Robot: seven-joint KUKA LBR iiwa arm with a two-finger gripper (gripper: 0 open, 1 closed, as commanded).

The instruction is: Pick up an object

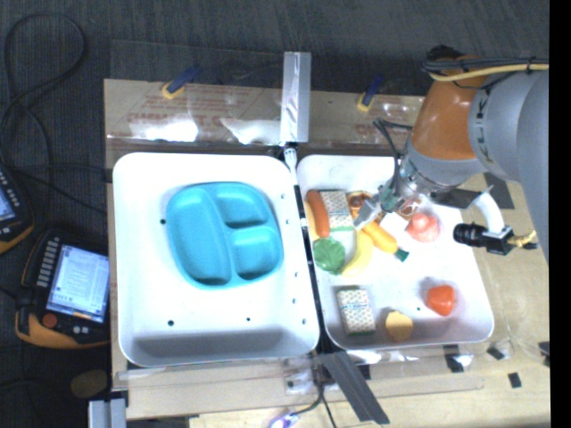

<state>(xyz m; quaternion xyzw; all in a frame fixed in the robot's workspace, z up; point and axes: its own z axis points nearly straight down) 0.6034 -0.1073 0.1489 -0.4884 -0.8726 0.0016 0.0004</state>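
Over right bin (pixel 482 315): gripper (pixel 389 201) low among toy food, finger state impossible to tell. Nearest target: yellow-orange piece (pixel 382 237), just beside banana (pixel 360 251). Probably light, hard, slick plastic; best pinched across narrow middle, not tapered ends.

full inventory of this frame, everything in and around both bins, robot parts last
left bin: 1, white, left half of bench
divided tray: 1, light blue, inside left bin
right bin: 1, white, right half of bench
carrot: 1, orange, right bin upper left
patterned blocks: 2, pale, one near front, one beside carrot
green leafy item: 1, green, below carrot
banana: 1, yellow, centre of right bin
round pinkish item: 1, red-pink, right of gripper
red item: 1, red-orange, lower right
small tan item: 1, orange-tan, front edge
handheld screen: 1, orange-black, left of bench
arm: 1, grey, orange band
gripper: 1, over the right bin's upper middle
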